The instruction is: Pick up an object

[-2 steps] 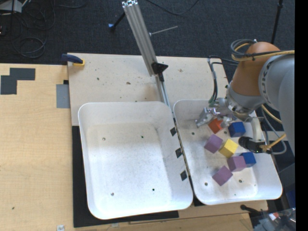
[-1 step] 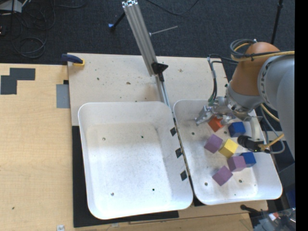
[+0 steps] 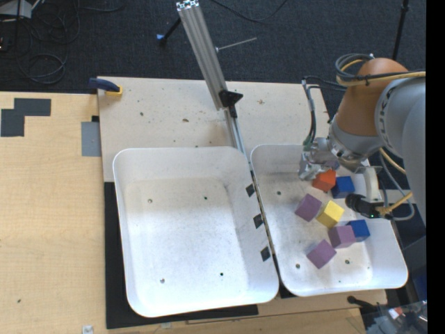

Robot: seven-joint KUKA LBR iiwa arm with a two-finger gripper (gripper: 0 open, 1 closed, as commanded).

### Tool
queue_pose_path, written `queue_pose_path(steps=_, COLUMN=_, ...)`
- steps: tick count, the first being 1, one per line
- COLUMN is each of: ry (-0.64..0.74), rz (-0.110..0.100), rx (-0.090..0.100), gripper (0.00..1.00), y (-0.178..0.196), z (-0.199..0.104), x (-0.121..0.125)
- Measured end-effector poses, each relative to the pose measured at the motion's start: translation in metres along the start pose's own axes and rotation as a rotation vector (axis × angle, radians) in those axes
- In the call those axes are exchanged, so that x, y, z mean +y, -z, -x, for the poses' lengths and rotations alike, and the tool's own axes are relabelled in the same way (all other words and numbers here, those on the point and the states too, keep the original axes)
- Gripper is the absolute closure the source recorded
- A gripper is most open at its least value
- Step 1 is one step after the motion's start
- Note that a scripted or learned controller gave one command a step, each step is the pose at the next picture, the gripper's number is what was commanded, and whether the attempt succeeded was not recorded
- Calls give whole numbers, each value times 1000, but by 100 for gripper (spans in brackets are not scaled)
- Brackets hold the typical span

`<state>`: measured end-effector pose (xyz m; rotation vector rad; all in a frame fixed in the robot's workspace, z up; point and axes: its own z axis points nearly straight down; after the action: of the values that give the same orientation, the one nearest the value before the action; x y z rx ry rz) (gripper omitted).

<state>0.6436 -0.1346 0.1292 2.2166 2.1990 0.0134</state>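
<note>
- While you look down on the table (image 3: pixel 174 110), you see two white bins side by side: the left bin (image 3: pixel 139 165) and the right bin (image 3: pixel 389 273).
- Your arm (image 3: pixel 375 110) reaches in from the right, with the hand (image 3: pixel 313 169) low over the far part of the right bin.
- You cannot tell whether the hand is released or clenched; its tips are too small and dark to read.
- An orange block (image 3: pixel 323 181) lies just beside the hand, touching or nearly touching it; you cannot tell if it sits between the tips.
- A blue block (image 3: pixel 344 185) lies just beside the orange one.
- Nearer the middle you see a purple block (image 3: pixel 308 207) and a yellow block (image 3: pixel 332 213) side by side.
- Toward the near wall sit another blue block (image 3: pixel 359 229), a second purple block (image 3: pixel 341 236) and a third purple block (image 3: pixel 321 253).
</note>
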Motion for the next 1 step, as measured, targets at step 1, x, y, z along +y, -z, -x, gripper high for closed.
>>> queue_pose_path(steps=1, ry=8, rz=-18, rx=7, gripper=100, y=43, z=0, x=3)
